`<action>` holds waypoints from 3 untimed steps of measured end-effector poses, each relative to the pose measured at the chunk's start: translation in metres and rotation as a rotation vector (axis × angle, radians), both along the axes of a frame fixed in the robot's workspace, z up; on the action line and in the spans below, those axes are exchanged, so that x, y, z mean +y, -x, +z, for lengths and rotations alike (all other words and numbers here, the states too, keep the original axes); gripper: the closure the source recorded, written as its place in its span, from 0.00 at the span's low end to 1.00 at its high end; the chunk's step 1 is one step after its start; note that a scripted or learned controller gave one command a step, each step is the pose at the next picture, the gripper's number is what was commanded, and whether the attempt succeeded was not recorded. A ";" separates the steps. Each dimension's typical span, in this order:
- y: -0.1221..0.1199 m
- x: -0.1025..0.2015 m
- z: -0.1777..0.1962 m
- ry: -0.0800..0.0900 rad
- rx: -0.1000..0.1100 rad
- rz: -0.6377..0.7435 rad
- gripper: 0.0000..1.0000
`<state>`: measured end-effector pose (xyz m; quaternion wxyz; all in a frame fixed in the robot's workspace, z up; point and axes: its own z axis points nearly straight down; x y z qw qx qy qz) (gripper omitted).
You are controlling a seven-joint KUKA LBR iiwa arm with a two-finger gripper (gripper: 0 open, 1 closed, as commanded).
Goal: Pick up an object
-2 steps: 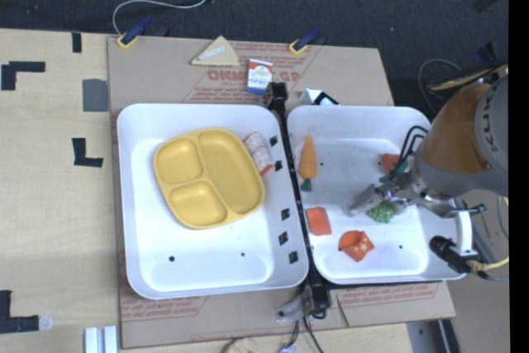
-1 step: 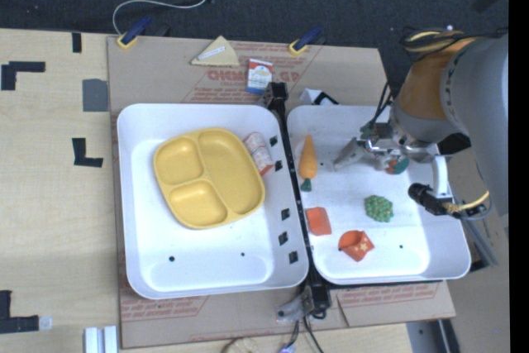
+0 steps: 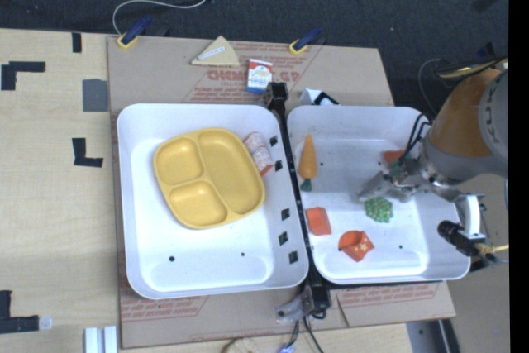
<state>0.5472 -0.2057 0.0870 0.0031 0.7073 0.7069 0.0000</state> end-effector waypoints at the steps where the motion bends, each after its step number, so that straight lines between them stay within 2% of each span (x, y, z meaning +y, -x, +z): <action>1: 0.041 0.040 0.000 -0.001 -0.002 0.001 0.00; 2: -0.017 0.005 0.000 -0.002 -0.001 0.002 0.00; 3: 0.014 0.036 0.000 -0.001 -0.002 0.001 0.00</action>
